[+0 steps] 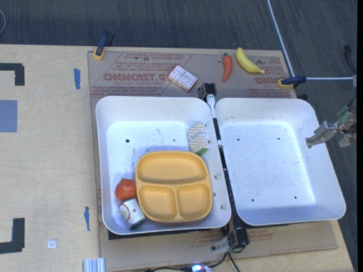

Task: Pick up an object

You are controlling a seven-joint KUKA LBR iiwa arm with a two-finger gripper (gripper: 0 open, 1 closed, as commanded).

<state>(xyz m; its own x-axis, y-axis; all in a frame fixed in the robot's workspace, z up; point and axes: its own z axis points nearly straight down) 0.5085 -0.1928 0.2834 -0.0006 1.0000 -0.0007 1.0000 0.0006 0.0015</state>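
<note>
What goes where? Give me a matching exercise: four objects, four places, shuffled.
Objects:
1. yellow divided plastic tray
2. yellow toy banana
3. red toy chili pepper
4. red round toy tomato

Places:
A. on the cardboard behind the right bin, furthest right
B. left bin, front left, beside the tray
C. left bin, front centre
D. on the cardboard, just left of the banana

Pairs: 1-C, 2-A, 3-D, 4-B

Pincer (315, 140) at far right, pointing left, arm barely in view.
</note>
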